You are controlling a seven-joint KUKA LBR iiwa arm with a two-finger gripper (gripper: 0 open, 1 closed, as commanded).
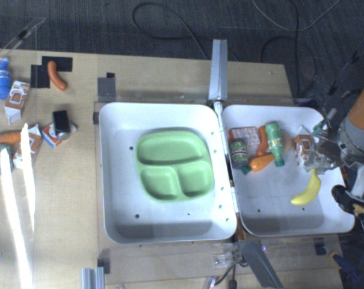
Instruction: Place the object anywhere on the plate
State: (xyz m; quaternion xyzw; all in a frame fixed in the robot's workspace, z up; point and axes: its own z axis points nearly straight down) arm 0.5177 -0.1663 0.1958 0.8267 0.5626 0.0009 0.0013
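Banana (307,190) sits nearest in the right bin (278,218), yellow and curved, well apart from the green plate (172,163) in the left bin (118,179). Further back there's a carrot (262,162), green bottle (275,142) and a can (239,152) bunched together. Gripper (319,155) hangs just above the banana by a small carton (303,146); can't tell how it's set.

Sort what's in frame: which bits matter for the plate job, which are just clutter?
Job:
- green plate, three compartments, in the left bin
- right bin's items: banana, green bottle, carrot, small can, carton
- claw, low over the carton

Clutter:
- blue bottle, sausage, cartons and a black block on the bench left of the bins
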